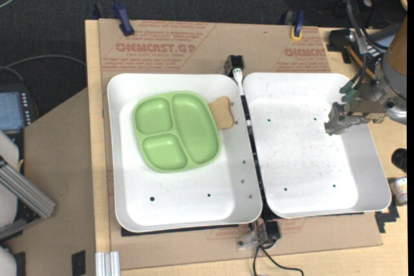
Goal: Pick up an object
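On the bench, camera view, entries as follows.

1. Left bin (129, 203): shallow, white. Holds a green divided plate (176, 131) with three compartments, lying flat toward the rear half of the bin. A tan sponge-like piece (222, 112) lies just beside the plate's right rim, touching or nearly touching it; which of the two cannot be settled from above. These are the only candidates for picking.

2. Right bin (304, 191): shallow, white, speckled with small dark marks on its floor.

3. Gripper (337, 121): over the right bin, near its right rear area, well apart from both objects in the left bin. Nothing is seen between its tips. How far it is open cannot be told; the tips read as one grey mass at this slant.

4. Arm: enters from the right, cables trailing above the wrist.

Risks, as judged: the gripper must cross the divider between the bins, and a low pass could catch the bin walls. The plate is broad and flat, so a pinch on it would likely slip off unless it takes the rim. The tan piece sits tight against the plate, so a descent there could strike the plate edge and shove both.

Hard to make out: the tan piece's thickness and material; the gripper's height above the bin floor.
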Controlling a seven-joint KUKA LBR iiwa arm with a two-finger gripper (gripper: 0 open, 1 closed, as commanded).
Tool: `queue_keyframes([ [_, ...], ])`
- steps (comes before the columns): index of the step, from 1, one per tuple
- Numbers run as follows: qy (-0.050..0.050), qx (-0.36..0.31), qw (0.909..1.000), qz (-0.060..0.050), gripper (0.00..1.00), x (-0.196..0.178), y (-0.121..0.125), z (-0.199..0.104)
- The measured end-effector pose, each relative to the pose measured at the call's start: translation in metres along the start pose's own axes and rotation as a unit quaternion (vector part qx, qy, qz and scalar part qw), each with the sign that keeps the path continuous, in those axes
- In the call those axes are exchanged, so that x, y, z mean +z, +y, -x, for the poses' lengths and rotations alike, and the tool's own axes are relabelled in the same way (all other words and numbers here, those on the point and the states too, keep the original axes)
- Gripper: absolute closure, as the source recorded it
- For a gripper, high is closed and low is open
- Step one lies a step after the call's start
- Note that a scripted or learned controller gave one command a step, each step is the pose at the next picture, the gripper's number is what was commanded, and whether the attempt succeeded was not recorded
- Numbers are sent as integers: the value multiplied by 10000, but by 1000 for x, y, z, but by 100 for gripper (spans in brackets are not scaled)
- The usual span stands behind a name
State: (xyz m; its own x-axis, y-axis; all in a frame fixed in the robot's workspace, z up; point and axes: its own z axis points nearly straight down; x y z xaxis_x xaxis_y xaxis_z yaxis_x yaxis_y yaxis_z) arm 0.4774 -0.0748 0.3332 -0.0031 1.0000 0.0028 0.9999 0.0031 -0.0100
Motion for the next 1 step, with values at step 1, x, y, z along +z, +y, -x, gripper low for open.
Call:
queue_keyframes([
  [1,1,-33,10000,36,100,1,7,-87],
])
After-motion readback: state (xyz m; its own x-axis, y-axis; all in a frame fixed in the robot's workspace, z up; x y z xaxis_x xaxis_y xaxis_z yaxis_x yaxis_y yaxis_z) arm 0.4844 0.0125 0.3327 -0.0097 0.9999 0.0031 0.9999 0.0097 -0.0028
